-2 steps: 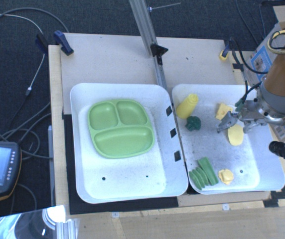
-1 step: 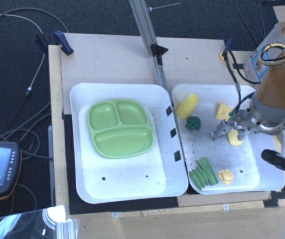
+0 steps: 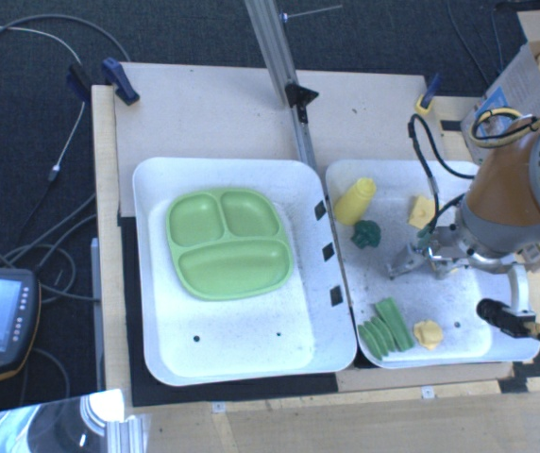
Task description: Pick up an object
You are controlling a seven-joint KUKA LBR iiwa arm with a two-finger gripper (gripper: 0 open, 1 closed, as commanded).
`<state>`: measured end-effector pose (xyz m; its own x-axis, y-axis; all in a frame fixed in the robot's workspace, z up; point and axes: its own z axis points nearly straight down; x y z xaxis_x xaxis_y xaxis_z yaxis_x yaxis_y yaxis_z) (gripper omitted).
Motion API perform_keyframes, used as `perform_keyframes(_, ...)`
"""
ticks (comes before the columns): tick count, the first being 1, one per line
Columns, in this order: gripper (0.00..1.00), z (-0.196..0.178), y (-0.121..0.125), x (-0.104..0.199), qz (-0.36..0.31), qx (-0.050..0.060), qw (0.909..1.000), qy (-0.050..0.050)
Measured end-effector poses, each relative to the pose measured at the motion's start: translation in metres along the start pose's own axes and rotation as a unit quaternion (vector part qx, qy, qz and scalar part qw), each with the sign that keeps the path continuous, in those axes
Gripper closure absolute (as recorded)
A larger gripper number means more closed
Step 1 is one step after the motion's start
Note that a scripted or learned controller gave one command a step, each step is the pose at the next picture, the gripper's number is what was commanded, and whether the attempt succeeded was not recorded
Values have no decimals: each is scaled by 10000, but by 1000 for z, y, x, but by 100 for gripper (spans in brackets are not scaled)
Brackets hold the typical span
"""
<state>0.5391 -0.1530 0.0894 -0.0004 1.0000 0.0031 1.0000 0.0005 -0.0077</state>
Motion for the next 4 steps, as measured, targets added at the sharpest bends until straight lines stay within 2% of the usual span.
perform_keyframes(1, 100, -14, 2, 0, 0, -42, 10000, -8)
perform_keyframes(3, 100, -140, 7, 3, -9, -83, 10000, -28)
perform_keyframes(4, 100, -141, 8, 3, -6, -54, 10000, -20)
